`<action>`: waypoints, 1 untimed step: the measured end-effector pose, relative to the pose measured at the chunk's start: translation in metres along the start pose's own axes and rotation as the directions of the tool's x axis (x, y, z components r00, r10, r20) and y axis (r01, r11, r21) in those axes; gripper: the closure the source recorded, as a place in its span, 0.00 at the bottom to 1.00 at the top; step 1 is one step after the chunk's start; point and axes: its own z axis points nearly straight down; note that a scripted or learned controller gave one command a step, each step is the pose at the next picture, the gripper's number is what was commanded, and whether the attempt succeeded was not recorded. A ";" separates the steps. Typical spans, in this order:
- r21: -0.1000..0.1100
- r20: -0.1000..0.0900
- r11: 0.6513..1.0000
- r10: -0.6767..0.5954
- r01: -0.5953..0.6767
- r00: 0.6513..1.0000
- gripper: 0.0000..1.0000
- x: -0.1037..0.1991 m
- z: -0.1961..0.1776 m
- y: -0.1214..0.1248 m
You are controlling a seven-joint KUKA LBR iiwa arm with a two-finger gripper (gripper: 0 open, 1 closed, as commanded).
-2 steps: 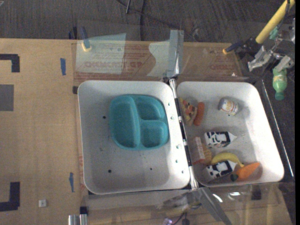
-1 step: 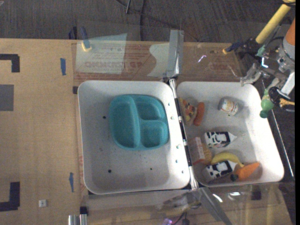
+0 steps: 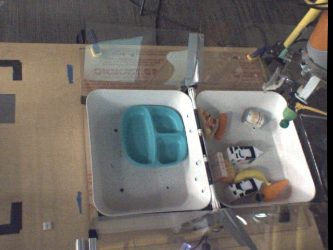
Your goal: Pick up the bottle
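We log the table (image 3: 41, 155) first: a tan cardboard-covered surface across the frame, with black corner marks and blue tape bits at the left. On it sit two shallow white bins side by side. The left bin (image 3: 104, 191) fills the centre of the frame and carries a teal divided plate (image 3: 154, 135) in its upper middle. The right bin (image 3: 296, 155) lies at centre right, touching the left one along a shared metal seam.

The arm (image 3: 320, 40) enters at the upper right corner, grey with an orange band. Its pincer (image 3: 291, 85) hangs over the upper right rim of the right bin; we cannot tell from this view how it is set. A small green knob (image 3: 285, 120) sits just below it at the rim.

In the right bin, from the bottom up: a black-and-white carton (image 3: 244, 188) with a banana (image 3: 252, 175) and a carrot (image 3: 274, 189) touching it; a second black-and-white carton (image 3: 242, 153) mid-bin; a pizza slice (image 3: 207, 122) and an orange-red sausage-like piece (image 3: 222, 126) near the seam. The bottle (image 3: 253, 117), small and pale with an orange label, lies in the upper part of the right bin, apart from the pincer.
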 end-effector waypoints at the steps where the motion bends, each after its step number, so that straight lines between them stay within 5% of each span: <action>1: 0.007 -0.001 0.998 0.067 -0.067 0.998 0.00 0.005 0.058 -0.003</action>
